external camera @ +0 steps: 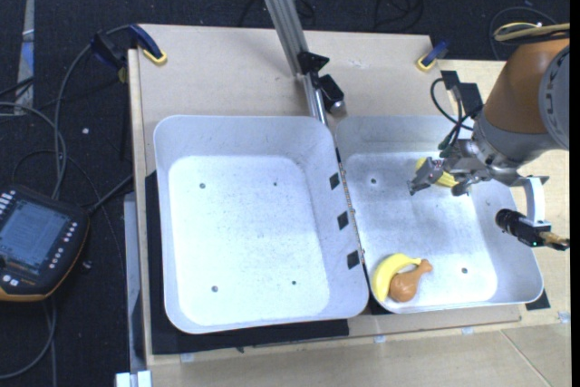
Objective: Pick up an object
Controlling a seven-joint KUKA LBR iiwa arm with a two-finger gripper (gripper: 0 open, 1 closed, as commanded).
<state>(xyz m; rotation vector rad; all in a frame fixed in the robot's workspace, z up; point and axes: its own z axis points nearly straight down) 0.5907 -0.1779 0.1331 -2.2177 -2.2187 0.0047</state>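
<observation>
My gripper [439,184] hangs over the back middle of the right bin [471,231]. A small yellow object [435,171] shows between its two dark fingers, and they are shut on it. Whether the object is clear of the bin floor cannot be told. A yellow banana [390,267] lies in the right bin's near-left corner. An orange-brown drumstick-shaped toy [408,282] lies against the banana. The arm's orange band [526,91] rises to the right of the gripper.
The left bin [245,231] lies beside the right one, and their rims meet at a ridge with black tabs [346,217]. A slanted metal pole [285,14] stands behind the bins. A black part [521,227] sticks out over the right bin's right rim.
</observation>
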